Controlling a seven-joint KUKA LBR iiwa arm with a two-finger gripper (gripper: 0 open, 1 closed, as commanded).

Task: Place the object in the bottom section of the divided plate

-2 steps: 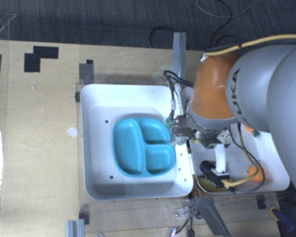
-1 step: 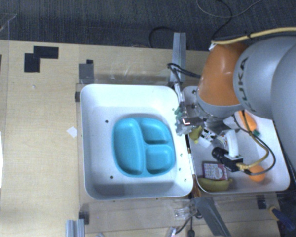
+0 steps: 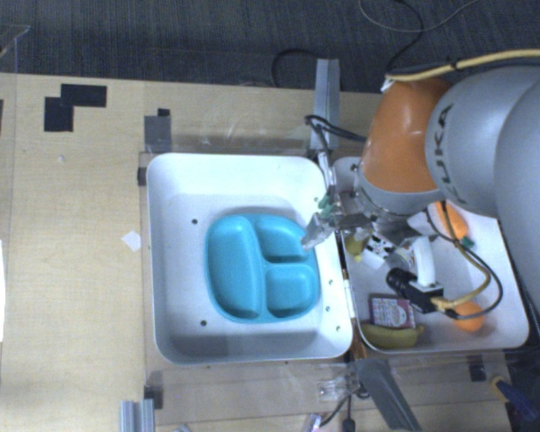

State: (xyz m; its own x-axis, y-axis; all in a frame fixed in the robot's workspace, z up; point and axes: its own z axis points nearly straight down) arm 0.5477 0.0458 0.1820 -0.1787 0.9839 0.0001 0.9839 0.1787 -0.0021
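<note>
As we look down on the pale wooden bench, we see two shallow white bins side by side. The left bin holds a blue plate, lying flat near the middle. The plate is divided into three sections: one long section on its left and two smaller ones on its right, one above the other in the view.

The grey arm, with its orange band, reaches in from the right and covers much of the right bin. The gripper sits over the wall where the two bins meet, just at the upper right corner of the plate. We cannot tell whether it is released, clenched or grasping something.

Along the near edge of the right bin lies a yellow banana, with a dark red packet touching it. An orange thing lies near them to the right, partly hidden by the robot. We cannot tell which of these is the object to be placed.
</note>
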